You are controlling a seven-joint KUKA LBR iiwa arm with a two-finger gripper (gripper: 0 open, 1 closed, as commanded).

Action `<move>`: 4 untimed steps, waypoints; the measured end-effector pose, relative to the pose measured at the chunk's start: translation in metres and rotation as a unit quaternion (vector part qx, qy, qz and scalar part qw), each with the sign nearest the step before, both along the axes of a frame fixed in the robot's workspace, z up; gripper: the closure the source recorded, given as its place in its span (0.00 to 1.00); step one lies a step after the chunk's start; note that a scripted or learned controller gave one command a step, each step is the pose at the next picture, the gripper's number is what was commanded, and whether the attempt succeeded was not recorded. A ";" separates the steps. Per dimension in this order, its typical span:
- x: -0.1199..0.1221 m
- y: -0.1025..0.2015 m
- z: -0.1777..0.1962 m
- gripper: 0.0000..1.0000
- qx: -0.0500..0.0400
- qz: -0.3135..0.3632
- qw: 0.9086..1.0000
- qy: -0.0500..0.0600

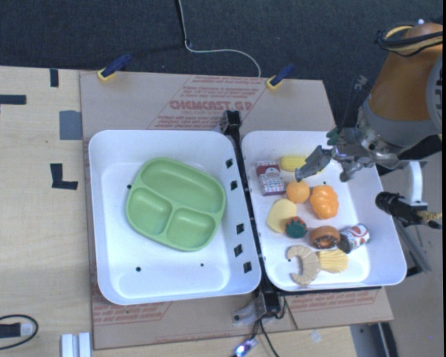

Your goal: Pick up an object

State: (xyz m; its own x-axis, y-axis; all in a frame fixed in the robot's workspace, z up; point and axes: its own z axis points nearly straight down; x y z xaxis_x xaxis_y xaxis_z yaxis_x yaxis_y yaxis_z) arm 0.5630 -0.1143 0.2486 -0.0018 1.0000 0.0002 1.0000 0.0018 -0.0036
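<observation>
Reaching in from the right of the camera view, the arm (405,88) is positioned over the far right part of the right bin (386,270). The gripper (328,166) is seen above the upper area of that bin, with its two fingers spread apart; nothing is seen between them. One finger (311,164) is angled down and to the left, ending just beside a yellow item (292,162) and above a small orange ball (298,192). Whether the finger touches either item cannot be determined from this angle.

All candidate objects are located in the right bin. A small red and white packet (270,178) is placed near the bin's left wall. An orange pepper-shaped toy (324,201) is found just beside the orange ball. A pale yellow piece (281,216) is set below the ball, with a dark green and red item (296,227) touching its lower right side. A brown and orange round item (325,237) and a red and white can (355,235) are lying side by side near the lower right. A tan curved piece (303,265) and a ridged yellow piece (332,259) are placed nearest the front rim.

The left bin (108,199) is occupied by a green divided tray (176,204), lying flat with three compartments. Both bins are supported on a cardboard sheet (201,103).
</observation>
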 end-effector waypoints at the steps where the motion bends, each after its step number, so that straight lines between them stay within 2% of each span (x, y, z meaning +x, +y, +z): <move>1: 0.011 -0.018 -0.169 0.00 0.000 -0.001 1.000 0.000; 2: -0.082 0.009 -0.165 0.00 0.000 -0.001 1.000 0.000; 3: -0.023 0.072 -0.060 0.00 0.001 0.004 1.000 -0.006; 4: -0.082 0.067 -0.066 0.00 0.000 -0.001 1.000 0.003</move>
State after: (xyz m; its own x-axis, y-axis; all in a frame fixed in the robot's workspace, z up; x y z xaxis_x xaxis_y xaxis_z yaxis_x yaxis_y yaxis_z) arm 0.4806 -0.0475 0.1823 0.0010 1.0000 0.0005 1.0000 -0.0010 -0.0088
